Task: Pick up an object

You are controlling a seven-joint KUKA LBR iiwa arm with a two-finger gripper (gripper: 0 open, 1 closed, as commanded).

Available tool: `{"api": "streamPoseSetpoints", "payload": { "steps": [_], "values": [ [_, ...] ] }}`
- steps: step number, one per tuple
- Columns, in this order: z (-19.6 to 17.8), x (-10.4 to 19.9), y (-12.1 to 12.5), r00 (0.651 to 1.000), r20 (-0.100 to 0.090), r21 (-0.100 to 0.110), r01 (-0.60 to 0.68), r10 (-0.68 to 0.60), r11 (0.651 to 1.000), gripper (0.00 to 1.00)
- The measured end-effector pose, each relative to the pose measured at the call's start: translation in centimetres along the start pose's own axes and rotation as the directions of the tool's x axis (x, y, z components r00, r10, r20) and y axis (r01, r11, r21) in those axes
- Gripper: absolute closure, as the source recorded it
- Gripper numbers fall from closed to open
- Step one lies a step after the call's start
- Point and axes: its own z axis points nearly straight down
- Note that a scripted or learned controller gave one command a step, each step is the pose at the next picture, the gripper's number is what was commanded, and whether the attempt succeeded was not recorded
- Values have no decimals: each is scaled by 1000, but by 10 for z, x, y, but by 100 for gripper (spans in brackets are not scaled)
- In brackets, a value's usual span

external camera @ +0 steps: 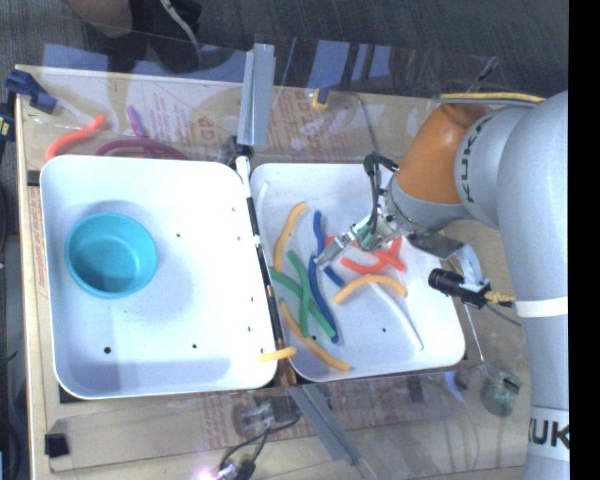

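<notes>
1. Camera view, containers. Two shallow white bins sit side by side on the bench. The left bin [140, 358] holds a single blue bowl [111, 254], upright, near its left wall.
2. The right bin [440, 353] holds a scatter of bent, worm-like strips. A yellow strip [288, 234] lies toward the upper left. A green strip [302, 280] crosses the middle left, with a blue strip [322, 303] just beside it and partly overlapping. A red strip [372, 262] lies near the centre, and an orange-yellow strip [370, 287] curves just below it. Another yellow strip [315, 348] lies along the lower edge.
3. Outside the bins, on the bench behind the left bin: an orange strip [75, 136] and a purple loop [140, 149].
4. Arm pose. The grey arm [530, 218] reaches in from the right, its orange band [435, 163] above the right bin. The gripper [332, 255] is low over the bin's centre, pointing down-left, tips just beside the red strip and the blue one.
5. Gripper state: fingers look slightly parted; no strip seen clearly between them.
</notes>
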Motion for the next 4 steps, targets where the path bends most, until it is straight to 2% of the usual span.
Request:
{"api": "streamPoseSetpoints", "payload": {
  "steps": [1, 2, 3, 4],
  "values": [
    [-11, 0, 1, 1000, -1, 0, 4, -4, 1000, 100],
    [-118, 28, 27, 992, -5, 5, -126, 126, 992, 100],
    [-118, 28, 26, 992, -5, 5, -126, 126, 992, 0],
    [-33, 18, -13, 991, -6, 9, -136, 136, 991, 0]
  ]
}}
